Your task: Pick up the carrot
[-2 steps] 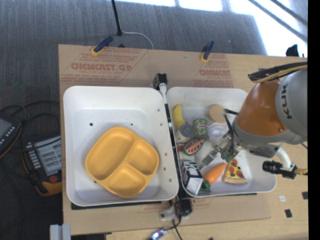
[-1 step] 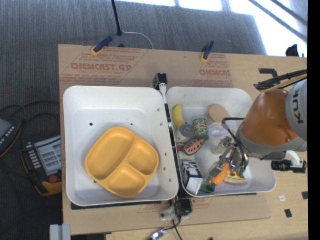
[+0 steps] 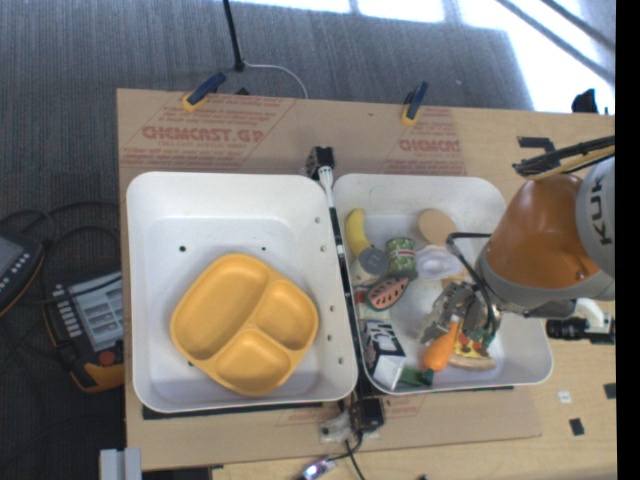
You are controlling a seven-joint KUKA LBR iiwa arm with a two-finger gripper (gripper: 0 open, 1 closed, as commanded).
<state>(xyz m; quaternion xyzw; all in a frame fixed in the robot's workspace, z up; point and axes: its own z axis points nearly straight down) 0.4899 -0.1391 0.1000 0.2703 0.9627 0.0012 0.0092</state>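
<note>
Red "CHEMCAST GP" printed on the brown board (image 3: 215, 133) near the bench's far left corner; fainter repeat at far right, mostly illegible.

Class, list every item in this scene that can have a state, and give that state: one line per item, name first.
carrot: lying in the right bin, just under the hand
hand: low over the right bin, above the carrot
yellow tray: flat in the left bin, compartments bare
banana: lying along the right bin's left wall
watermelon slice: lying flat, cut face up
right bin: holding the toys
</note>
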